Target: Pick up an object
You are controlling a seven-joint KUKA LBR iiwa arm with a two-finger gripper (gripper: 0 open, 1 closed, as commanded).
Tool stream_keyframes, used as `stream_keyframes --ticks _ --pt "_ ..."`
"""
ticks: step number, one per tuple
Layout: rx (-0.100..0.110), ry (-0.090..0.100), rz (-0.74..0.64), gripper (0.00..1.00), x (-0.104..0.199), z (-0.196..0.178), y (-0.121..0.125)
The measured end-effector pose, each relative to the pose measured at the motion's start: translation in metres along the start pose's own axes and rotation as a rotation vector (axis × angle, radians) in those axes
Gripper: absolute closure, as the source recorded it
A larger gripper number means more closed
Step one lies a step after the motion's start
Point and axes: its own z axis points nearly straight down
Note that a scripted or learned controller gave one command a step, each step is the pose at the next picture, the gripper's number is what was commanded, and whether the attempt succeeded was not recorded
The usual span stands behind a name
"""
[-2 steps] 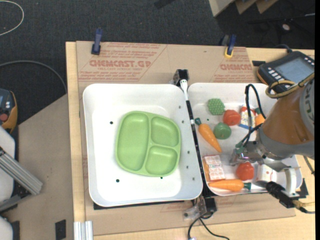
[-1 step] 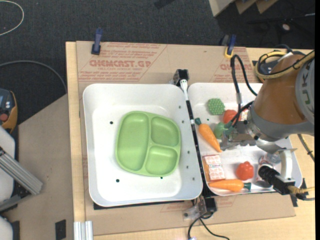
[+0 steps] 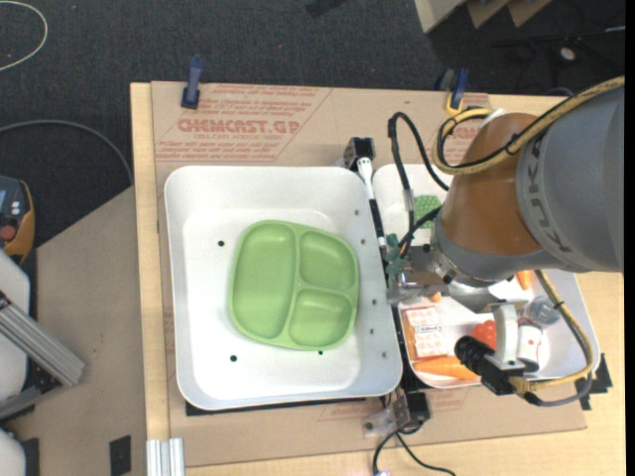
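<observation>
Camera view: the arm bends low over the right bin.
Its gripper, grip state impossible to tell, hangs just above a small printed packet; an orange piece lies beyond.

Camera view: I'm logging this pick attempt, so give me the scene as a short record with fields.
left bin: holds a green divided plate, lying flat
right bin: largely covered by the arm
arm: reaches in from the right, over the right bin
visible in right bin: small printed packet, orange item, something green
claw: hidden under the arm, state unknown
pick: no object seen held
</observation>
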Motion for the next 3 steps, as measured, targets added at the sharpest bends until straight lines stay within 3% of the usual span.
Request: stream_keyframes --ticks 1,2,3 --pt "-0.019 0.000 0.003 1.00 0.016 -0.167 0.002" --pt "0.004 -0.004 0.009 1.00 0.023 -0.087 0.051" --pt "-0.012 0.001 0.005 1.00 0.038 -0.201 0.001"
